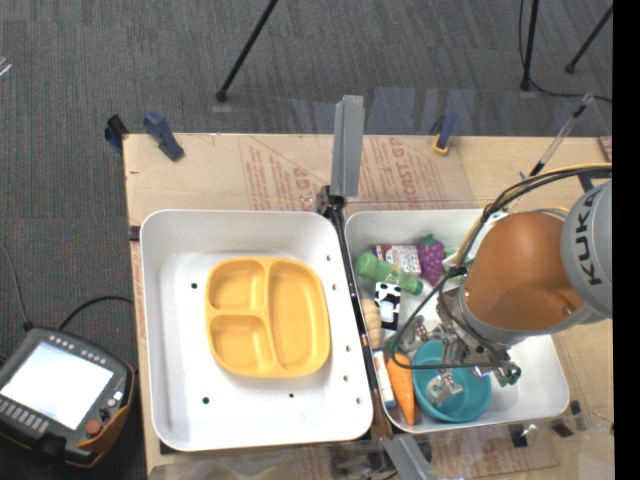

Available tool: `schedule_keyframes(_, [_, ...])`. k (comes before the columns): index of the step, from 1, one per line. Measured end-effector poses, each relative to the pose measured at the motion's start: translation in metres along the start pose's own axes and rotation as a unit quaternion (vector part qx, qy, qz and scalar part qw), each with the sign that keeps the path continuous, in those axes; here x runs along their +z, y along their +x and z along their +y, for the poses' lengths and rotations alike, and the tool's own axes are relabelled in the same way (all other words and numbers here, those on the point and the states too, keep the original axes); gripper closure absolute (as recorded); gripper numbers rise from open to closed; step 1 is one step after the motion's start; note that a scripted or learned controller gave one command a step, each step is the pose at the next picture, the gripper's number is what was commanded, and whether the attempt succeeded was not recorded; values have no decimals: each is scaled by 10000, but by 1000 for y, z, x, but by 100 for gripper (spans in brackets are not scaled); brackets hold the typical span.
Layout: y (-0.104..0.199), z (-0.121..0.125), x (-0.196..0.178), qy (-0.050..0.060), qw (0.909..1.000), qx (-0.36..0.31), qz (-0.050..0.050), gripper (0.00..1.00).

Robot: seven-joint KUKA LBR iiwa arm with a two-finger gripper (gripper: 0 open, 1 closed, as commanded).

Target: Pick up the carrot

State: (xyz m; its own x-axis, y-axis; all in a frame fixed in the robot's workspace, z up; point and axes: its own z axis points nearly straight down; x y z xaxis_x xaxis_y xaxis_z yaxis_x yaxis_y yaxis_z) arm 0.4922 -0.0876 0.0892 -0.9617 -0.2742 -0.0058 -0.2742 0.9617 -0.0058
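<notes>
The carrot (402, 392) is orange and slim. It lies lengthwise by the left wall of the right bin (545, 383), near the front corner. Just to its right sits a teal bowl (460, 398). My gripper (450, 373) hangs low over that bowl's left part, a short way right of the carrot, with nothing visibly held. The grey arm with its orange band (520, 273) hides the middle and right of the bin.
At the back of the right bin lie a green bottle (385, 271), purple grapes (432, 258), a red and white packet (404, 256), a black and white toy (388, 298) and a beige piece (372, 320). The left bin (165, 368) holds a yellow divided plate (268, 316).
</notes>
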Motion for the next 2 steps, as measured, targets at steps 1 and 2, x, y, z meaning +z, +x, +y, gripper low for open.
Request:
schedule_keyframes(1, [0, 0, 0, 0, 10000, 0, 0, 0])
schedule_keyframes(2, [0, 0, 0, 0, 10000, 0, -1, 0])
